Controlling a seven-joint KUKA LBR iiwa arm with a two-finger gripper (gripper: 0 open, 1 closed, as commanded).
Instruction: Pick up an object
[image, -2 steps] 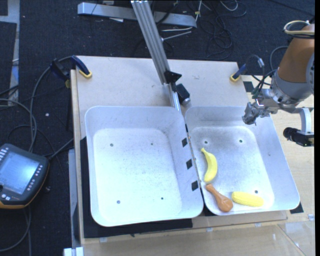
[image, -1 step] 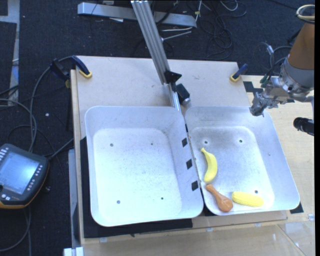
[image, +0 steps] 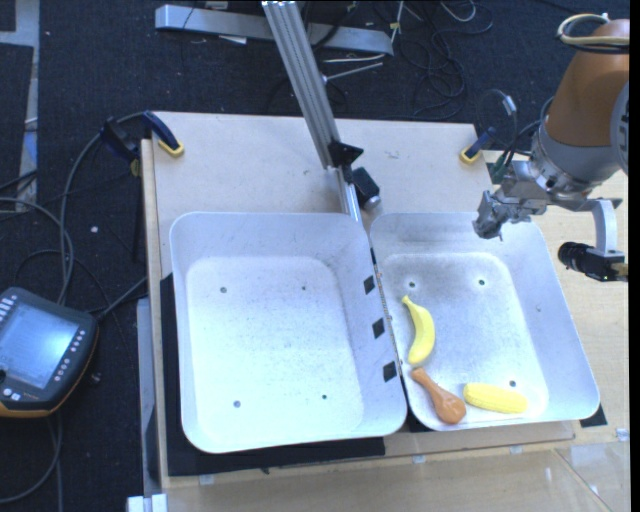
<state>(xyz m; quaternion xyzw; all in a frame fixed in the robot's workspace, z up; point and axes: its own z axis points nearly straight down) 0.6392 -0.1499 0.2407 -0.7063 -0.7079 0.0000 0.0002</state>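
Banana (image: 420, 329) lies well below the jaws (image: 490, 226) — their grip state unclear.

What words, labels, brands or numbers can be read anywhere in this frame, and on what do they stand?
None can be read.
The grey handheld pendant's screen on the floor is too blurred to read.
The small black square tags along the white bins' shared edge show no legible marks.

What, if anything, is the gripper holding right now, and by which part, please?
Nothing is seen in its hold. The gripper hangs over the right bin's far edge, apart from the banana.
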